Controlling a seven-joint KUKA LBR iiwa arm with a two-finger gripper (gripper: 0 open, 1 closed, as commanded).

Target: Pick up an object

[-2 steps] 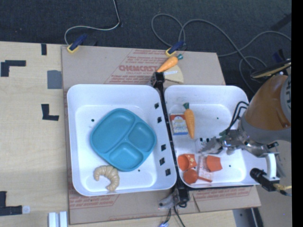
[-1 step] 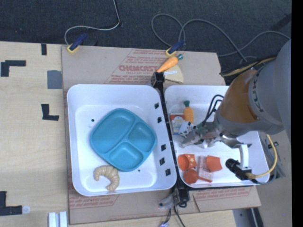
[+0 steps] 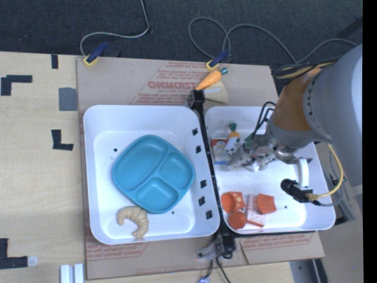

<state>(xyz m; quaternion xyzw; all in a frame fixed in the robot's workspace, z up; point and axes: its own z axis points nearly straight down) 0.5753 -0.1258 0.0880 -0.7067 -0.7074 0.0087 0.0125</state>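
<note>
Bins sit side by side. Left bin (image 3: 94,158) holds a blue tray (image 3: 153,173) and a croissant (image 3: 134,220). Right bin (image 3: 318,214) holds orange pieces (image 3: 247,206) near its front and a small bottle (image 3: 233,139), with the gripper (image 3: 247,158) low beside it.

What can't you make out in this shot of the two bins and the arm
- Gripper: blurred and partly under the arm's wrist in the camera view; finger state unreadable.
- Small items beside it in the right bin: too small and cluttered to identify.
- Orange-red pieces near that bin's front: blurred; whether toys or packets is unclear.
</note>
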